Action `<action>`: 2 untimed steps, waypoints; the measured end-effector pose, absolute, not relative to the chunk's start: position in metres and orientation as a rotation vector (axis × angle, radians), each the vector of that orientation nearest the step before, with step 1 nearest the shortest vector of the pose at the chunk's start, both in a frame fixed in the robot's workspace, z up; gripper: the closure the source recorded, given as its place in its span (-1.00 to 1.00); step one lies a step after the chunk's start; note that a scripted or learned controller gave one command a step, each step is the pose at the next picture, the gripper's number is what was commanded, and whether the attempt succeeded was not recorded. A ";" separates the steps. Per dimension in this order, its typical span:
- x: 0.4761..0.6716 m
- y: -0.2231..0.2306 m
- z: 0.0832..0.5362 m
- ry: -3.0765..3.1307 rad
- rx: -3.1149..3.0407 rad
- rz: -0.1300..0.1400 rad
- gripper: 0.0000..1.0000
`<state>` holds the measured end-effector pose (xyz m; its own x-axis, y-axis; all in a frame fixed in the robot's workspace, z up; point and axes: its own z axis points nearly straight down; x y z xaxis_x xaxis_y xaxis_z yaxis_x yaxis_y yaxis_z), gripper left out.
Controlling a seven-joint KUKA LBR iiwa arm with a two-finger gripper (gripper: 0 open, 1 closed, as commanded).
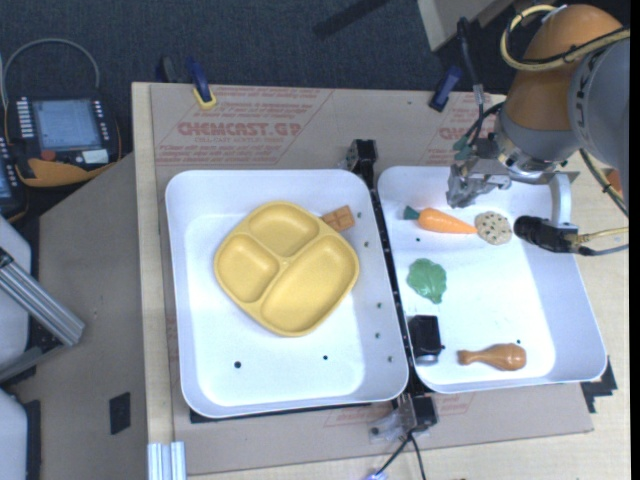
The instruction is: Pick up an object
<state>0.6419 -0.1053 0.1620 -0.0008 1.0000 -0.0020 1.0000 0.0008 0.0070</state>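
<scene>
A: Two white bins on the surface. Left bin (190, 268) carries a yellow divided plate (286, 266), with a small brown block (339, 219) touching its upper right edge.

B: And the right bin (560, 313)?

A: Busy one. Toy carrot (444, 222) near the top, a speckled cookie (492, 227) just beside its right end, a green leafy piece (428, 279) below, then a black block (425, 335) and a brown drumstick (493, 357) along the bottom.

B: Where's the tool?

A: The tool (466, 194) hangs over the top of the right bin, just above the carrot's right end and up-left of the cookie.

B: Got anything?

A: Nothing seen between the fingers, and whether they're spread or closed I can't tell from up here.
</scene>
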 end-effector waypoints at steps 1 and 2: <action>0.641 -0.104 0.205 2.219 2.217 0.005 1.00; 0.641 -0.101 0.270 2.218 2.213 0.009 1.00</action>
<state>0.6411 -0.1008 0.2699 -0.0019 1.0000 -0.0020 0.9999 0.0019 0.0098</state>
